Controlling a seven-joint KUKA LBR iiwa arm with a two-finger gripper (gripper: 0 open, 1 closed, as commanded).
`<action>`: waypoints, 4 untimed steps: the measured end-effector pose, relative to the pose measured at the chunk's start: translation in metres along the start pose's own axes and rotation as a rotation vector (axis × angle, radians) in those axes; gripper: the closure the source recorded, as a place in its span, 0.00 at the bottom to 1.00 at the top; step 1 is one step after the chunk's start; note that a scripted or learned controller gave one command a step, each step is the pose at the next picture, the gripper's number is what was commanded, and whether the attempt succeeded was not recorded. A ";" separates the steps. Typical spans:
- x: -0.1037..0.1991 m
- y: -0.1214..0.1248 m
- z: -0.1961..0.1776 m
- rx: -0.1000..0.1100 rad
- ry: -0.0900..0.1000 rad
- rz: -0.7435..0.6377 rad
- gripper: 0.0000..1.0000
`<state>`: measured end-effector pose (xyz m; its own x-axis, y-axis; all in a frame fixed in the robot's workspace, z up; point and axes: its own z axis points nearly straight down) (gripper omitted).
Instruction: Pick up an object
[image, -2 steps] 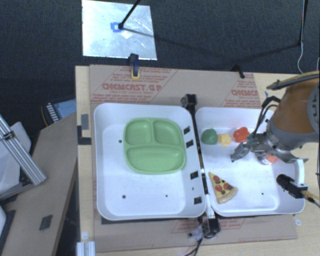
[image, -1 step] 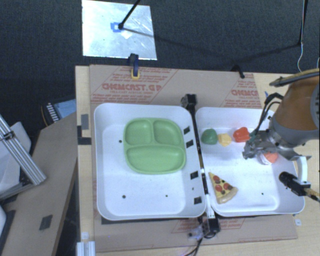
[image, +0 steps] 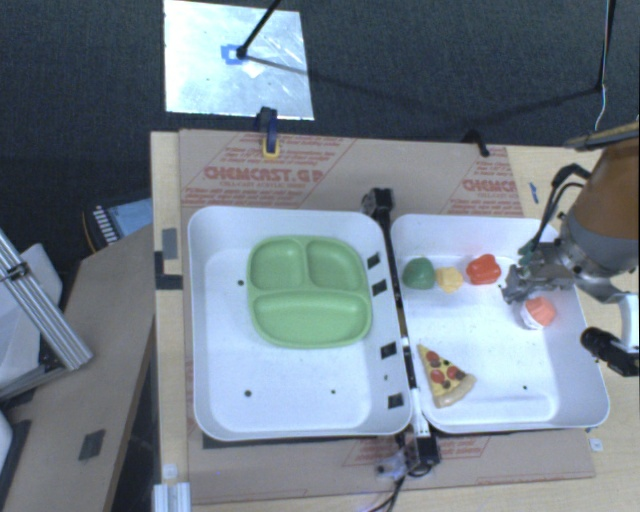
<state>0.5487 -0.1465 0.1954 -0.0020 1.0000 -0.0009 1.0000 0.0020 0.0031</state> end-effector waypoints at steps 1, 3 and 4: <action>0.000 0.001 -0.008 0.000 0.000 -0.001 1.00; 0.081 0.044 -0.019 0.000 0.002 -0.007 1.00; 0.141 0.056 -0.027 0.000 0.002 -0.007 1.00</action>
